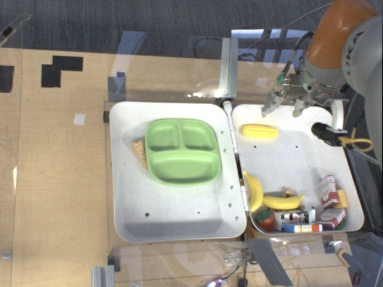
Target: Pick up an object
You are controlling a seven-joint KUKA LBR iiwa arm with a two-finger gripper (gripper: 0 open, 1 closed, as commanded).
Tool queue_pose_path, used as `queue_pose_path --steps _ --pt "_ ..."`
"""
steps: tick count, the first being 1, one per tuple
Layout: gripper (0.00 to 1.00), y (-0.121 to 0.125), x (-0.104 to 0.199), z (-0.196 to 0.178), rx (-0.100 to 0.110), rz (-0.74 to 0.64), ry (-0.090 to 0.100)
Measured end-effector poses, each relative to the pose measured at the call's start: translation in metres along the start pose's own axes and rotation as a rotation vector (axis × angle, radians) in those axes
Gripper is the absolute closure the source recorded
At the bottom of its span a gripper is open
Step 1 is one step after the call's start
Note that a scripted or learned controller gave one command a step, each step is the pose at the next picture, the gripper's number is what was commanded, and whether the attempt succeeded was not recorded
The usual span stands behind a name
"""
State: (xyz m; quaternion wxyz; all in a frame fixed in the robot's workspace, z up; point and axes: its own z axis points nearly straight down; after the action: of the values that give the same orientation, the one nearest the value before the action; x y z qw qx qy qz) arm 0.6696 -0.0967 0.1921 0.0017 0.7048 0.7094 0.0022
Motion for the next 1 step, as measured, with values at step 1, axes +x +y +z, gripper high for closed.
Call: queue_pose_path --steps 1 --pt "0.00 0.0010 -0.0082 0.0885 -0.004 -0.053 -0.001"
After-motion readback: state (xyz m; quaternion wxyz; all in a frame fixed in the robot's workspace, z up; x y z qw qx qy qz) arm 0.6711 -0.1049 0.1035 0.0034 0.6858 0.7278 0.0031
